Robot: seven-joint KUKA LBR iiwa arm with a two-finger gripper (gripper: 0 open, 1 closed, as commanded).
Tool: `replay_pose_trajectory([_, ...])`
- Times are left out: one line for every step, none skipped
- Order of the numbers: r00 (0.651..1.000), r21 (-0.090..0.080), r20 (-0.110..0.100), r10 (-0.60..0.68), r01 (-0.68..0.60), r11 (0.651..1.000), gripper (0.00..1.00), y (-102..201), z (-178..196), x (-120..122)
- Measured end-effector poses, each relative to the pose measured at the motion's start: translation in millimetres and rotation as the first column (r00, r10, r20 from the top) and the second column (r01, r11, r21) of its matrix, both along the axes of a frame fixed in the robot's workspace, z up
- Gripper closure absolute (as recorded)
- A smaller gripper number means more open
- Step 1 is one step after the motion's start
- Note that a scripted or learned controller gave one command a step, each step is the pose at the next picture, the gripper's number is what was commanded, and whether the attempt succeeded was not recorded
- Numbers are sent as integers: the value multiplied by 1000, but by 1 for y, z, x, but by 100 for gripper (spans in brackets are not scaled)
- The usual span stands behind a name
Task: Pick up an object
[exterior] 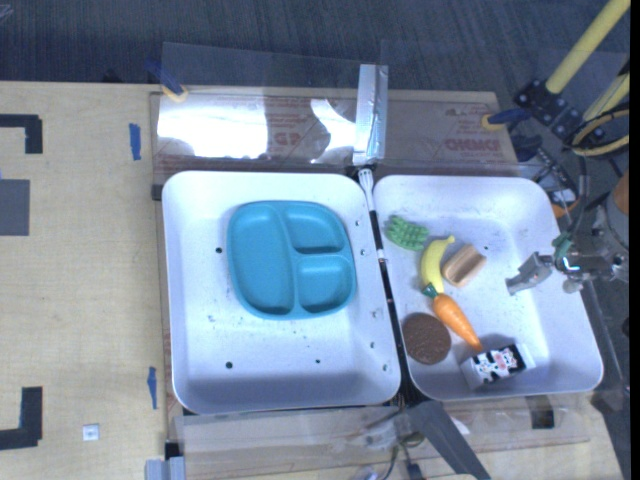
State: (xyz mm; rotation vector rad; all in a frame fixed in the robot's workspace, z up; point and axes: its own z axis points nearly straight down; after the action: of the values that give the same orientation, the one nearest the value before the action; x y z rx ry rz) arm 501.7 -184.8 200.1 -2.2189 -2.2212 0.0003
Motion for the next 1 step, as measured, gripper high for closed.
replay_pose_trajectory([994, -3, 8, 110, -110, 994, 0, 48, -79, 22])
